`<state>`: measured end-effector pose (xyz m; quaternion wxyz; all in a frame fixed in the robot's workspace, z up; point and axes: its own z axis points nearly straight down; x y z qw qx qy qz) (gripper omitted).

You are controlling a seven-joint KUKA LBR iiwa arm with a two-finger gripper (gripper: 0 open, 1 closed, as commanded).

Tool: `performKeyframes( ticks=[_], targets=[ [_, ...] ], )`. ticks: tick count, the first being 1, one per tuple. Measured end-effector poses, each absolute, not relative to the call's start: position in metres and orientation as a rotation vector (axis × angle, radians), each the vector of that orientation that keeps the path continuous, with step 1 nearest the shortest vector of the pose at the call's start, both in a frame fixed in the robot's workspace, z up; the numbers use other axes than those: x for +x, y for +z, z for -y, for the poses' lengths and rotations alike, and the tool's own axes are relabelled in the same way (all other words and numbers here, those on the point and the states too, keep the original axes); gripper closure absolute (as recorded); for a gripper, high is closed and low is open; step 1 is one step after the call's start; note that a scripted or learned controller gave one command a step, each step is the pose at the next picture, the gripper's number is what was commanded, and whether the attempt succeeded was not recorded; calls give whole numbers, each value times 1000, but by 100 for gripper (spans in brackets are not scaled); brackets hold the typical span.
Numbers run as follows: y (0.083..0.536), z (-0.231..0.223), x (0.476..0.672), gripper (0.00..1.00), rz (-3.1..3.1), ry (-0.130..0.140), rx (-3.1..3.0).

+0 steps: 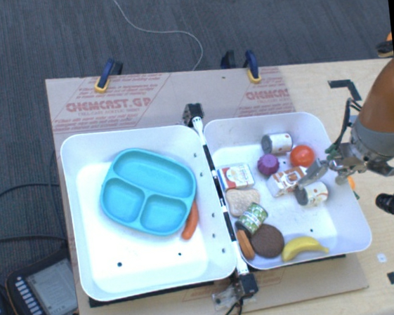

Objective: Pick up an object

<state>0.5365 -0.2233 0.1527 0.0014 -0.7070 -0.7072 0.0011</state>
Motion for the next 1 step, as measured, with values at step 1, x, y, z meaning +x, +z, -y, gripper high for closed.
performKeyframes(
  ticks=[1],
  targets=[
    [105,184,530,0,2229,-4,-2230]
  ],
)
